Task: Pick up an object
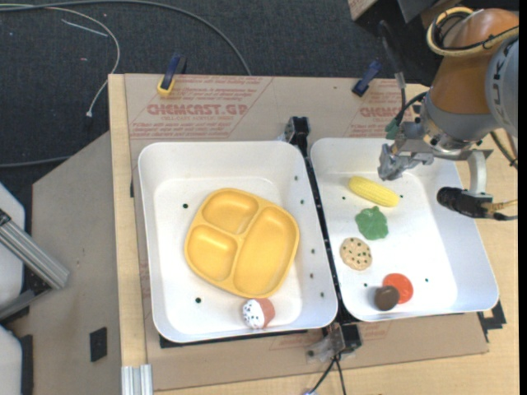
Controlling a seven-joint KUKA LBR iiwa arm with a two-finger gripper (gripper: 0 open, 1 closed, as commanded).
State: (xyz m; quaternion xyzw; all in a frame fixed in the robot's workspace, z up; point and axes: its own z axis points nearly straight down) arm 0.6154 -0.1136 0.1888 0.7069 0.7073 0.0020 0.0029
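Observation:
My gripper (390,169) hangs over the back of the right bin (461,257), just above and right of a yellow corn cob (373,192). Nothing shows between its fingers. In front of the corn lies a green broccoli-like piece (372,223), then a chocolate-chip cookie (356,254). Near the bin's front sit an orange-red round piece (399,285) and a brown one (385,298), touching each other.
The left bin (165,220) holds a yellow divided plate (241,242) and a small white and red die-like toy (257,313) at its front. Blue clamps (171,72) hold the cardboard base at the back. A black divider runs between the bins.

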